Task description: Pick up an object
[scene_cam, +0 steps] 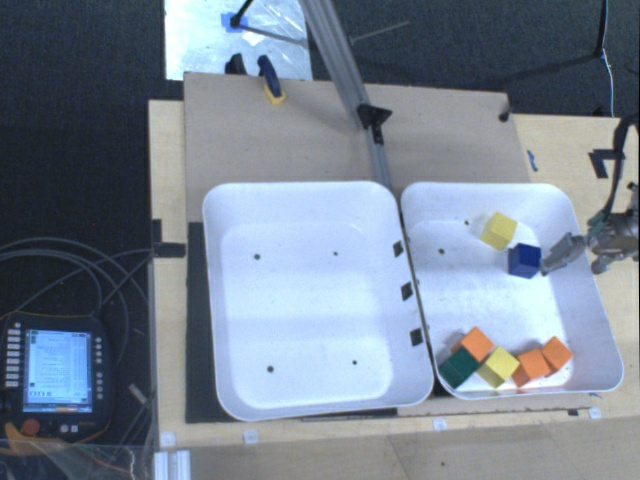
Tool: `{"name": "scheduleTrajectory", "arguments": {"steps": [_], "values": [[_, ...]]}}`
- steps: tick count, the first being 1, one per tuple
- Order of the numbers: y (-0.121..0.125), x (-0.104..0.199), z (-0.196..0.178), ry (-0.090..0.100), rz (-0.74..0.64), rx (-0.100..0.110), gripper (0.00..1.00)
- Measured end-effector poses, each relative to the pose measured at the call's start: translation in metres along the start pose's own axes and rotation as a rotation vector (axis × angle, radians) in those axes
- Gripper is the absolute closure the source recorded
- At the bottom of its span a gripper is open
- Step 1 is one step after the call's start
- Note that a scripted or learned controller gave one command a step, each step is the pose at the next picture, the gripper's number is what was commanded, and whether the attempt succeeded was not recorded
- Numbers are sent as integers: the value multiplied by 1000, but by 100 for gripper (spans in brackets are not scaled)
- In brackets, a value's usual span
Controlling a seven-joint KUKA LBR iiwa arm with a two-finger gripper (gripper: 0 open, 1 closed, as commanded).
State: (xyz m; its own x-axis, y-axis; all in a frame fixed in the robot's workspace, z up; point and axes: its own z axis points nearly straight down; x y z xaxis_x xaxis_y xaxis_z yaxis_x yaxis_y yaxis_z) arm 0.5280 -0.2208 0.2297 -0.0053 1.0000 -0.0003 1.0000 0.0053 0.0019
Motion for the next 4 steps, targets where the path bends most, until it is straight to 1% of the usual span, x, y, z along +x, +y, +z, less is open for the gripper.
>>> {"name": "scheduleTrajectory", "arguments": {"steps": [1, 2, 3, 4], "values": [[0, 0, 0, 0, 0, 0, 0], [1, 4, 62, 1, 2, 5, 0], [3, 2, 124, 2, 3, 5, 0], [3, 2, 123, 0, 3, 1, 0]]}}
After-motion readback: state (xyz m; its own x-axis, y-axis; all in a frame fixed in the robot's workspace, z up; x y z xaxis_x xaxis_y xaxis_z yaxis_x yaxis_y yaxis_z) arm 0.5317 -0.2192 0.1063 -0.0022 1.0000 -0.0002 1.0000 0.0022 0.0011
